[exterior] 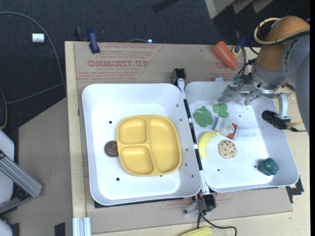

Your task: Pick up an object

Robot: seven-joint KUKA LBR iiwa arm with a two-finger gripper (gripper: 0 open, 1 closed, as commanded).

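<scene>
You have the bench (123,63) under everything, a brown board with red lettering that reads backwards and is hard to make out. On it sit the two white bins, touching along a black seam. The left bin (96,132) holds a yellow divided plate (148,145) with three compartments, lying near the middle. A brown round thing (111,148) peeks out from beside the plate's left edge; part of it is hidden by the plate, so you cannot tell what it is.

The arm (280,48) comes in from the right and is cut off by the frame edge; its orange band sits at the top right. It hangs over the far end of the right bin (280,151). The gripper (237,93) is low over that bin's far rim, and its metal parts blur together, so you cannot tell whether the pincer is released or clenched, and nothing shows clearly in it.

In the right bin, the pickable things cluster in its left half: a green leafy piece (202,116), a smaller green piece (221,110) just beside it and nearest the gripper, a white and red packet (227,129), a banana (205,142) against the seam, and a speckled cookie (227,149) near the banana. A dark green object (268,166) lies well apart, by the near right corner.

Outside the bins, an orange object (225,54) lies on the bench beyond the right bin, and a blue clip (92,40) sits at the board's far left corner.
</scene>
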